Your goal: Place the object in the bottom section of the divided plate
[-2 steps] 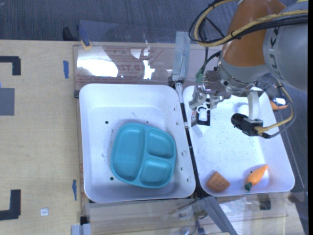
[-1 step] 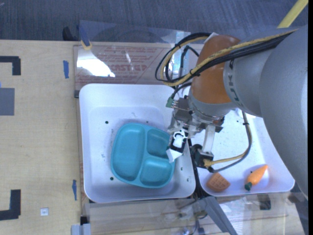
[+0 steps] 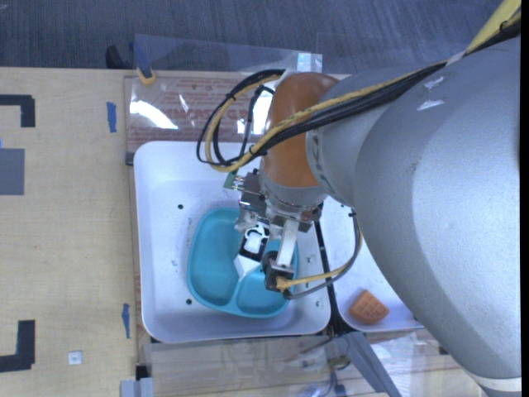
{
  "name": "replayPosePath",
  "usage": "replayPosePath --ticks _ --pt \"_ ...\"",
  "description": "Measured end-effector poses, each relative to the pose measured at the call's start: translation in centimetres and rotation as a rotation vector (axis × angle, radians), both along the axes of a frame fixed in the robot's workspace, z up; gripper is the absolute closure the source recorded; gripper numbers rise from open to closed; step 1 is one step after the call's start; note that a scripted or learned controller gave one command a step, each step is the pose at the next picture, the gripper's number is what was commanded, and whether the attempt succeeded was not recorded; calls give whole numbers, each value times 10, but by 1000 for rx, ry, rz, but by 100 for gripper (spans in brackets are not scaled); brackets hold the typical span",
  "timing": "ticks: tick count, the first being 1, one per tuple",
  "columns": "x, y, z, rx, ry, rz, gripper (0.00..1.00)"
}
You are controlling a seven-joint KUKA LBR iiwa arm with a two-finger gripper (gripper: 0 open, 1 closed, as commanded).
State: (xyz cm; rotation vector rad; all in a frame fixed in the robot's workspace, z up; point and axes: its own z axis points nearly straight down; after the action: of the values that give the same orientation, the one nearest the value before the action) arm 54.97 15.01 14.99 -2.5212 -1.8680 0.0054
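The object [image 3: 368, 308] lies in the right bin, well apart from the gripper [image 3: 263, 259]; finger state unclear.

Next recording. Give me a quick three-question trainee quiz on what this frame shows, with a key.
1. True or false: the blue divided plate lies in the left white bin.
2. Which bin holds the small orange-brown object?
A. the left bin, beside the plate
B. the right bin, near its front edge
C. neither, it lies on the wooden bench
3. Fill in: the gripper sits directly over the ____.

Key
1. True.
2. B. It lies apart from the plate, across the divide between the bins.
3. Plate; whether anything sits between its fingers cannot be told.
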Motion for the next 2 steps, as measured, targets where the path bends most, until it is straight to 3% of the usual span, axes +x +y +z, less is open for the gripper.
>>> replayPosePath --ticks 1,2 --pt "1 -2 1 -1 -3 -4 0" --pt "-28 -25 -35 12 -20 -20 0"
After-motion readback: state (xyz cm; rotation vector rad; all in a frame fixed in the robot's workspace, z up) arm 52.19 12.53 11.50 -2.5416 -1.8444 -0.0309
